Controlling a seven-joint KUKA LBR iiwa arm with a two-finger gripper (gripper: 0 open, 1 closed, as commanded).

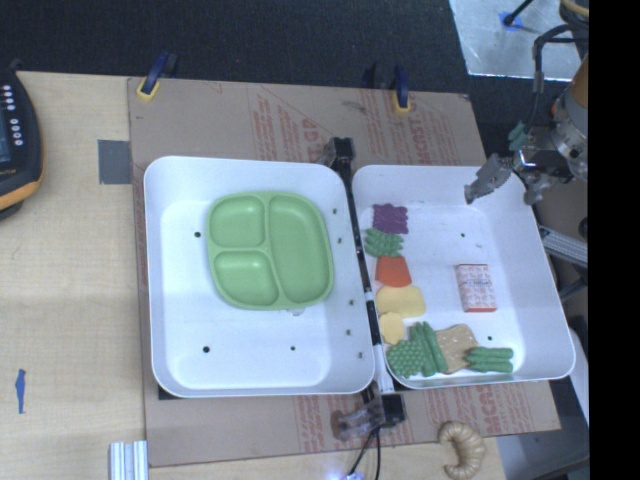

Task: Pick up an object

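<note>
1. The gripper (pixel 492 180) hangs over the upper right corner of the right bin (pixel 545 268). Whether its claw is apart or together cannot be told from this slant, and nothing shows in its grasp.
2. The things to pick lie mostly along that bin's left wall: a purple grape bunch (pixel 390 218), a green piece just below it, an orange-red piece (pixel 394 270), two yellow pieces (pixel 400 300), then green pea pods (pixel 420 351) and a tan cracker (pixel 457 342) at the lower edge.
3. A small red-and-white packet (pixel 476 287) lies alone on the bin floor, well apart from the rest.
4. The packet looks the easiest target: likely light and flat, with free space on both long sides for the fingers.
5. The toy foods look light, stiff and smooth, so they may slip; crowding against the wall leaves little room.
6. The left bin (pixel 170 268) holds a green divided plate (pixel 270 249).
</note>
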